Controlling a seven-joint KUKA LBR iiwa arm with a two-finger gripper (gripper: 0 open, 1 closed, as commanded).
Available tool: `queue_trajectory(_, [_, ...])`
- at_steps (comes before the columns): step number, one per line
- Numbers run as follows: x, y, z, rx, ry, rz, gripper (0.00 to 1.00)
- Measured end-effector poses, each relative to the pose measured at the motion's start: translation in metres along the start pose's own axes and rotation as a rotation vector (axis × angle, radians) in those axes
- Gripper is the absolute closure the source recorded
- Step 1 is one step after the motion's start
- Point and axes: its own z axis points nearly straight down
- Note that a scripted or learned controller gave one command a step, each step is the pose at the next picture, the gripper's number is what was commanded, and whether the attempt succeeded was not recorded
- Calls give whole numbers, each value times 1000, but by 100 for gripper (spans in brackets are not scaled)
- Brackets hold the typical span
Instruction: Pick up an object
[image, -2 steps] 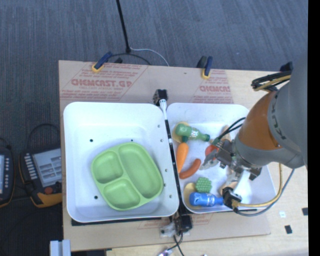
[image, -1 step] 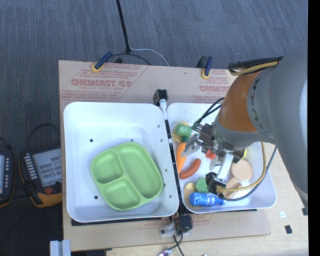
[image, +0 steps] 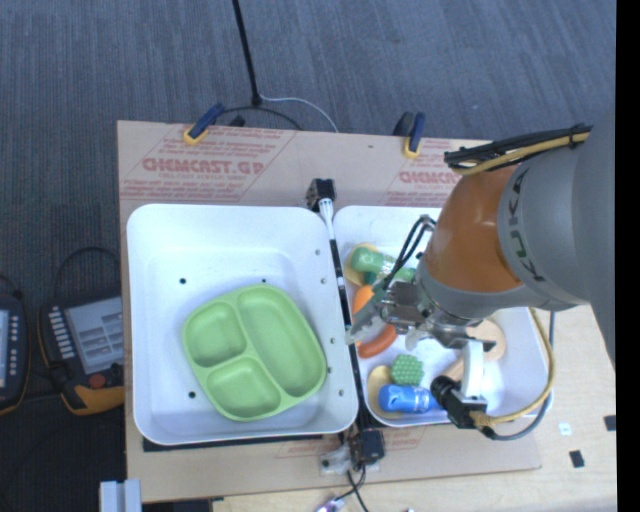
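The arm reaches in from the right and hangs over the right bin, its orange band above the wrist covering much of that bin's middle. The gripper points down toward the left part of the bin, close to the divider between the two bins. Its fingers are lost among the metal parts and the toys under them — I cannot tell how far open they are, nor whether anything sits between them.

Several small objects lie in the right bin. A green piece sits at the far left, with a bit of yellow behind it. An orange piece lies just beside the gripper on its left, and a red-orange piece lies just near of the gripper, close to the divider. A green knobbly toy rests nearer still, and a blue toy lies at the near edge of the bin, just beside the green one. A tan piece peeks out to the right under the wrist.

The left bin holds a green tray with three compartments, lying flat in the near half. Both bins stand on a brown board, held by clamps at its far edge.
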Motion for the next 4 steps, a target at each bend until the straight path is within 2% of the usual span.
queue_trajectory(4, [0, 0, 0, 0, 0, -1, 0])
